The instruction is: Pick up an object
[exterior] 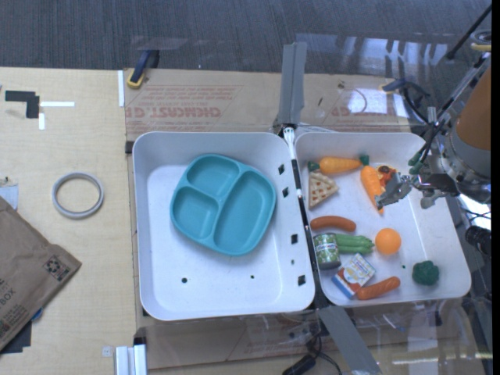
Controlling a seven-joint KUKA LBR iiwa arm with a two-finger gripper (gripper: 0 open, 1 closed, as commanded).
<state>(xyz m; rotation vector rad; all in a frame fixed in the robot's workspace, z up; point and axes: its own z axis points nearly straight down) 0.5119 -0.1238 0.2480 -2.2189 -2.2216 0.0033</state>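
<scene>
The right bin (449,233) holds several toy foods. Among them are a carrot (339,164), an orange pepper-like piece (370,181), a pizza slice (320,188), a sausage (333,224), a green pickle (353,243), an orange (387,241), a small can (326,251), a red chili (378,288) and a broccoli (425,272). My gripper (408,194) hangs over the right part of this bin, just right of the orange pepper-like piece. It is open, with nothing between its fingers.
The left bin (156,233) holds a teal divided plate (224,204). A tape ring (78,194) and a cardboard box (27,268) lie on the bench to the left. A small packet (356,271) sits by the chili. Cables run along the right edge.
</scene>
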